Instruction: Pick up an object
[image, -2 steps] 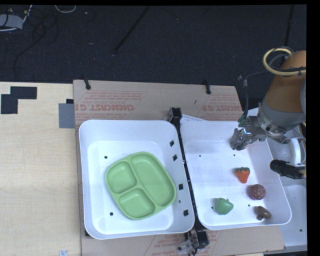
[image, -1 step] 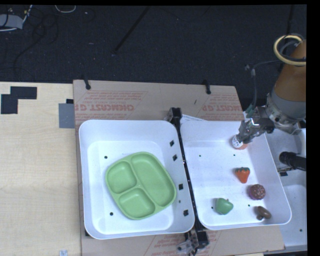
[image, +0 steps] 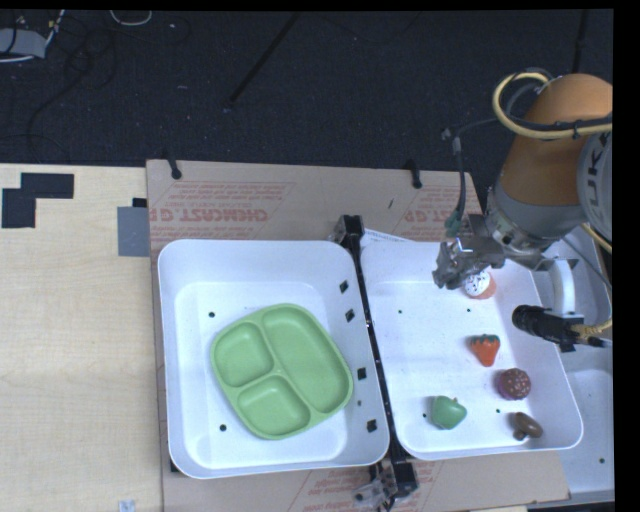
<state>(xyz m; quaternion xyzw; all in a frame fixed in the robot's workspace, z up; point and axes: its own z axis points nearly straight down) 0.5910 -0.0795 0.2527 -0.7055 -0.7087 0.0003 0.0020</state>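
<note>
My gripper (image: 457, 272) hangs over the far part of the right bin (image: 420, 330). A small orange and white thing (image: 481, 286) lies just to its right, partly hidden by the gripper body. Further toward the front of this bin lie a red strawberry (image: 486, 348), a dark red round thing (image: 514, 383), a green pepper (image: 447, 411) and a small brown thing (image: 526, 427). None of these four touches the gripper.
The left bin (image: 190, 300) holds a green divided plate (image: 280, 370). A black ridge (image: 365, 330) runs between the two bins. The arm (image: 550, 150) reaches in from the right, above the right bin's far corner.
</note>
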